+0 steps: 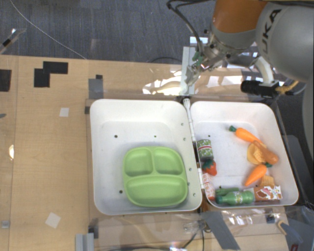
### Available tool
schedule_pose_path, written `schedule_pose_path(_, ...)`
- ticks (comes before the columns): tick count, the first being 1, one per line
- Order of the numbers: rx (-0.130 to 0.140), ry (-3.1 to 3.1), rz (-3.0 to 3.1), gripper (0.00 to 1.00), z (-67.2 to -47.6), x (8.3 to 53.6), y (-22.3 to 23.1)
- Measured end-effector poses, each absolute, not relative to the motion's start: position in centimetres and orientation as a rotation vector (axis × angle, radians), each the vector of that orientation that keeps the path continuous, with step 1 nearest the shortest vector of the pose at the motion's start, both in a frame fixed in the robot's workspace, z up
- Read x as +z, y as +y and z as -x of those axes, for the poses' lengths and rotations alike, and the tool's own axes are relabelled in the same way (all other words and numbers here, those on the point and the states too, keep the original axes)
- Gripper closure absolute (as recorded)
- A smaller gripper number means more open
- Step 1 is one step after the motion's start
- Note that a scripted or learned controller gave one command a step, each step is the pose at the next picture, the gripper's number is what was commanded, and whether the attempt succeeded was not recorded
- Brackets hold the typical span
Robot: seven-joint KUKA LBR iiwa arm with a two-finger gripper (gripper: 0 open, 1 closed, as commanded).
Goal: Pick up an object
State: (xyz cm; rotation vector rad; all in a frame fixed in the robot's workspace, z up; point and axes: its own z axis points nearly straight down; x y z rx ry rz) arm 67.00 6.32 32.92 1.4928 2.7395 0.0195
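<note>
The grey KUKA arm (274, 34), its orange band (235, 14) at the top of the frame, reached in from the upper right and hung its gripper (190, 81) above the bench's far edge, just beyond the seam where the two white bins met. The slim fingers pointed down and looked close together with nothing between them, though the glare on the bench behind made the gap hard to judge.

The left bin (108, 122) held a green divided plate (155, 176) in its lower half. The right bin (274, 122) carried the objects to be picked: a small can (204, 148) and a red strawberry (210, 167) against its left wall, a green bottle (234, 197) lying on its side along the lower edge, and a red-and-white carton (268, 193) just beside the bottle at the lower right. Two orange carrots (243, 134) (255, 174) lay toward the right, with a tan chip-like piece (256, 154) between them. All sat well apart from the gripper, lower in the frame.
</note>
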Motion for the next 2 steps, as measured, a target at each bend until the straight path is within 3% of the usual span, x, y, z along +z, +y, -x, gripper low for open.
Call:
schedule_pose_path(1,0.025,2.739,-1.479,1.00,-67.1,34.2,6.5)
schedule_pose_path(2,0.012,2.644,-1.675,1.00,-66.9,42.8,3.8)
